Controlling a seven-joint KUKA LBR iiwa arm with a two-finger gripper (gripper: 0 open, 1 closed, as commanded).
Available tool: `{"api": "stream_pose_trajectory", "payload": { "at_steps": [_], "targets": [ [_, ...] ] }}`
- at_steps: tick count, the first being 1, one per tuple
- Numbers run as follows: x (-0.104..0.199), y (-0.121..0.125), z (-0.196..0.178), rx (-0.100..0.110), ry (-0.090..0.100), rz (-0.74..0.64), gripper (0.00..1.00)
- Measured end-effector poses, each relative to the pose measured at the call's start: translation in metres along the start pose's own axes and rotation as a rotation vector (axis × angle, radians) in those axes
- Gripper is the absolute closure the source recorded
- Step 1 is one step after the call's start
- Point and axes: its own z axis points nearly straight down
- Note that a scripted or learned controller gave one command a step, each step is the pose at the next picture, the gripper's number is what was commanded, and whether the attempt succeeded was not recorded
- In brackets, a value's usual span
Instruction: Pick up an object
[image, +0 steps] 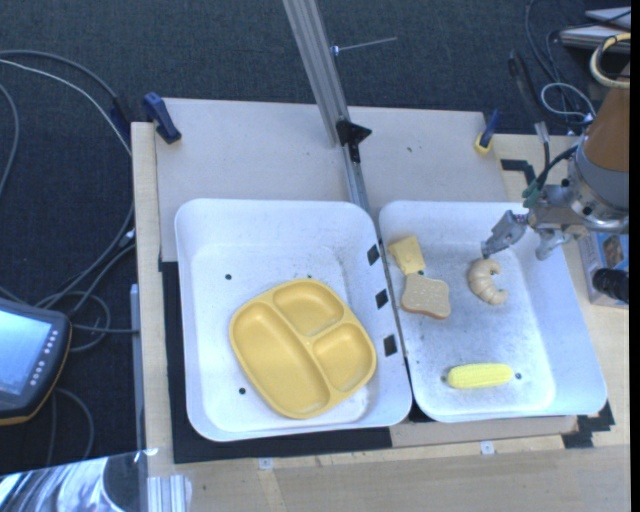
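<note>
The right bin (560, 330) holds several food toys: a croissant (487, 281), a slice of bread (426, 297), a wedge of cheese (406, 254) and a corn cob (480, 376). My gripper (522, 238) hangs at the bin's upper right, just above and right of the croissant. Its two grey fingers (500, 236) are spread apart, open, with nothing between them.
The left bin (200, 300) carries a yellow divided plate (303, 346). A metal pole (322, 70) rises from the back between the bins. Blue clamps (161, 116) sit at the bench's rear corners. Cables lie on the floor to the left.
</note>
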Motion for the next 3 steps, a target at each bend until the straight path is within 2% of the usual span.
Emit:
{"api": "stream_pose_trajectory", "payload": {
  "at_steps": [1, 2, 3],
  "targets": [
    [0.000, 0.000, 0.000, 0.000, 0.000, 0.000, 0.00],
    [0.005, -0.001, 0.043, 0.005, 0.001, 0.001, 0.00],
    [0.005, -0.009, 0.104, 0.008, 0.001, 0.002, 0.00]
  ]
}}
